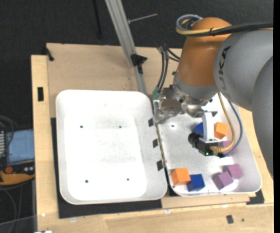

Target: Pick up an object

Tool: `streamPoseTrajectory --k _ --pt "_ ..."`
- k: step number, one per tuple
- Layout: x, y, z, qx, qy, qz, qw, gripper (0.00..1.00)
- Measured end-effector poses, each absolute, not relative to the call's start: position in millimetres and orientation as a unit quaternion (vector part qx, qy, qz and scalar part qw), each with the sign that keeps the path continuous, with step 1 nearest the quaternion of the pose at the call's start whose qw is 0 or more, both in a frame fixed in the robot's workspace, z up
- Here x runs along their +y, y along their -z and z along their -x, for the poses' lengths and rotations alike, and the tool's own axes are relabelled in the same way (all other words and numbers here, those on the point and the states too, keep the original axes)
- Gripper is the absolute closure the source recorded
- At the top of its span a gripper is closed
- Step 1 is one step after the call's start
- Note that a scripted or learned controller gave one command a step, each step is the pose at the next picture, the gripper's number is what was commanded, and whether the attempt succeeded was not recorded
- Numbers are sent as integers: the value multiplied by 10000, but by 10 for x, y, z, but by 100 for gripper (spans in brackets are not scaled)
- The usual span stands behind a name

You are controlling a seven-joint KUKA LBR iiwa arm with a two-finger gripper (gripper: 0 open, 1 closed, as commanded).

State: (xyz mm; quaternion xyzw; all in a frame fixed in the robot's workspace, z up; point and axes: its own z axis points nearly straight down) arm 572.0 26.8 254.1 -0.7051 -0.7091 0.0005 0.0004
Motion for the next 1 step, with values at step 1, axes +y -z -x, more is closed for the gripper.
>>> streamPoseTrajectory --k 1 --pt "773 -2364 -5651 -7087 -4 7055 9 100"
